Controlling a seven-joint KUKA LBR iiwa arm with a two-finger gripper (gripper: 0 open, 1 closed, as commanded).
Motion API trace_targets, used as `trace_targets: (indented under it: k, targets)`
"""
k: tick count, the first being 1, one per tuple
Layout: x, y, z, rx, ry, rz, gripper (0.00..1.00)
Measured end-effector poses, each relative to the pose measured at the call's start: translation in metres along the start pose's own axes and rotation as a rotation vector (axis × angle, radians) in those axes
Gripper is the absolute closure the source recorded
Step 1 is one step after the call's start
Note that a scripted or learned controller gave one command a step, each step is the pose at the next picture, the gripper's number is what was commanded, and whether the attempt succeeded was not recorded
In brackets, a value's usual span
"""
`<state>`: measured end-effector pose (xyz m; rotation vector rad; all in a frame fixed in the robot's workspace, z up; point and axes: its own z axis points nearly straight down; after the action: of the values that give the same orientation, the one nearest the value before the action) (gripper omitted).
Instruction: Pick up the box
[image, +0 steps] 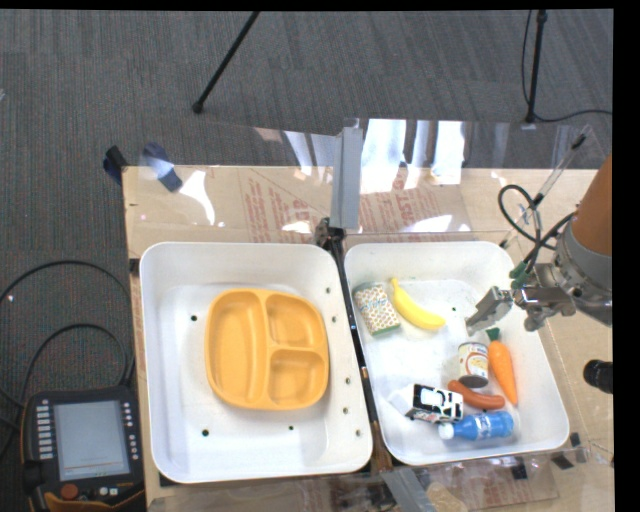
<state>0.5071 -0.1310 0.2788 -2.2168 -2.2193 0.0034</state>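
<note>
The box (376, 307) is small, with a green and white dotted pattern, and lies in the upper left of the right bin (455, 252) close to the divider. A yellow banana (416, 307) lies right beside it on its right. My gripper (487, 310) reaches in from the right, hanging over the right part of that bin, to the right of the banana and well apart from the box. Nothing shows in the gripper.
Below the gripper lie a small can (473, 362), an orange carrot (503, 371), a red sausage (478, 396), a black and white item (437, 401) and a blue bottle (481, 427). The left bin (170, 300) holds a yellow divided plate (267, 348). Cables hang at the right.
</note>
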Motion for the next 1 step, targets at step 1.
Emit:
trace_targets:
  k: [1]
  targets:
    - [0.0627, 0.0761, 0.0676, 0.000, -0.001, -0.015, 0.00]
